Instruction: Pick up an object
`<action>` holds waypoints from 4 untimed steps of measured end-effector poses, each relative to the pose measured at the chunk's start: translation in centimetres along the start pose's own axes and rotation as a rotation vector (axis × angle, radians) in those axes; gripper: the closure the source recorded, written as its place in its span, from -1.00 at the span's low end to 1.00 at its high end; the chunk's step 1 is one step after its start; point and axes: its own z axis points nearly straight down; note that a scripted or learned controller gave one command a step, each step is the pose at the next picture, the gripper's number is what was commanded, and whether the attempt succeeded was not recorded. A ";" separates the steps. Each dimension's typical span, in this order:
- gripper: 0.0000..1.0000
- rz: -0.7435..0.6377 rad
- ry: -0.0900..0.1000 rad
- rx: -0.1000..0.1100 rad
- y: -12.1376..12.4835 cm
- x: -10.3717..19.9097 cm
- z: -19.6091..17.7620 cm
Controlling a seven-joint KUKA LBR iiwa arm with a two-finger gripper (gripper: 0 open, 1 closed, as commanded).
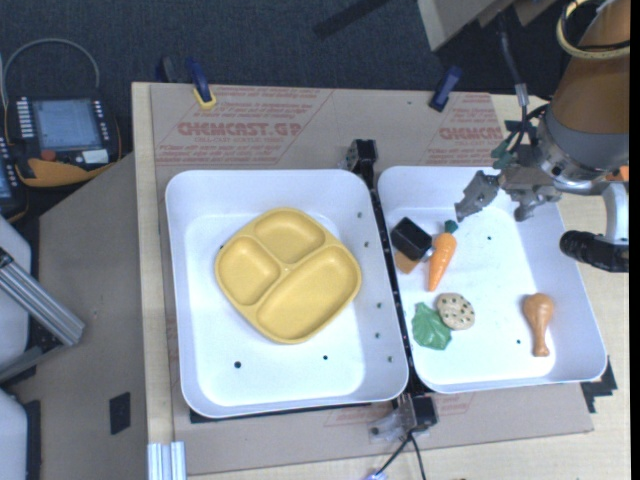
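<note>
Orange carrot (441,259) | lies just below-left of pincer (497,197) | pincer fingers spread apart, nothing between

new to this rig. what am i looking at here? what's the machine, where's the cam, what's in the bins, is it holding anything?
One camera, fixed above the bench, looking down at a slant. The machine is a robot arm, grey with an orange band, reaching in from the right. At its end is a two-finger gripper, hanging over the upper part of the right bin.

The bench carries two shallow white bins side by side. The left bin holds a yellow divided plate. The right bin holds toy food: a carrot, a cookie resting against a green leaf, a drumstick and a small black and orange block by the left wall.

Nothing sits between the fingers, so it holds nothing. The carrot lies just below the gripper and looks like the nearest pick.
</note>
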 end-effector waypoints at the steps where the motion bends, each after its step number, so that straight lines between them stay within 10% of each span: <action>1: -1.00 -0.002 -0.001 -0.012 0.2 0.0 -0.6; 4: -1.00 -0.004 -0.003 -0.027 2.3 0.0 13.0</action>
